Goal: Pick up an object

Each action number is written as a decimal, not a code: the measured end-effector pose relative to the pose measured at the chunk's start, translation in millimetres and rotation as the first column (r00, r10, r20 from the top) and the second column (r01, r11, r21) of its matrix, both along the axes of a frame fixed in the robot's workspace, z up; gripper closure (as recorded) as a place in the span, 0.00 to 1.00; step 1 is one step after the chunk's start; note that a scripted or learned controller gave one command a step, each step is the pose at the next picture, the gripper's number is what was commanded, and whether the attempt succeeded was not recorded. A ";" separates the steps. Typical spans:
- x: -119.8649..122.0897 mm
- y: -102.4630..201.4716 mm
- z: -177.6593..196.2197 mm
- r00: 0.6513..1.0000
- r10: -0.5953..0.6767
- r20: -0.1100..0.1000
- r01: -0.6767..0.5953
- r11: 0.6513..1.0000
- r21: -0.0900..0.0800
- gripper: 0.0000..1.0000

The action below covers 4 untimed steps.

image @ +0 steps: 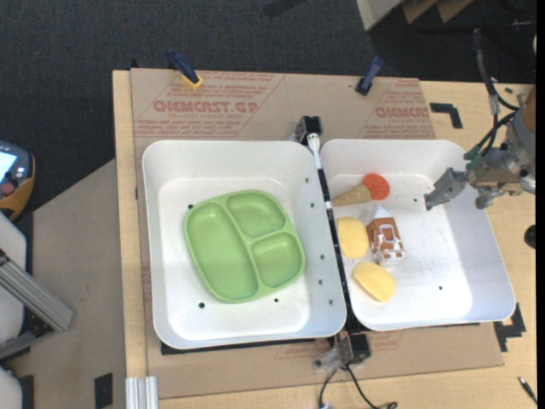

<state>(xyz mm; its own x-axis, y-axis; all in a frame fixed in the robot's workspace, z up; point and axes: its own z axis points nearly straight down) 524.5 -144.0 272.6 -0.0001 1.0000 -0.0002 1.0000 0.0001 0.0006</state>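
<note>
The right bin point(477, 301) holds several small objects along its left side. An orange ball on a tan cone point(364, 190) lies at the top, with a yellow rounded piece point(352, 237) below it. Beside that piece is a brown and white box point(386, 239), and a yellow lemon-like piece point(375, 281) lies nearest the front. My gripper point(461, 194) hangs over the upper right part of this bin, to the right of the cone and apart from every object. It is open with nothing between its fingers.
The left bin point(162, 228) holds a green divided plate point(244, 245). A black divider runs between the bins. Blue clamps point(184, 69) hold the cardboard base at the back. The right bin's floor to the right of the objects is bare.
</note>
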 end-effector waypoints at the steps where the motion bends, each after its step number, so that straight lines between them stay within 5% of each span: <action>1: 28.9 35.8 -102.8 1.000 0.004 -0.010 -0.004 1.000 0.004 0.00; 2: 33.2 37.9 -163.7 1.000 0.000 -0.008 0.000 1.000 0.002 0.00; 3: 27.5 49.1 -185.8 1.000 -0.002 0.003 0.002 1.000 0.000 0.00; 4: 29.1 49.4 -173.6 1.000 -0.001 0.009 0.001 1.000 -0.001 1.00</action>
<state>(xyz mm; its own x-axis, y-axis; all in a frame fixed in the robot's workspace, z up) 553.6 -94.6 99.0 0.0012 1.0000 -0.0008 1.0000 -0.0012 0.0094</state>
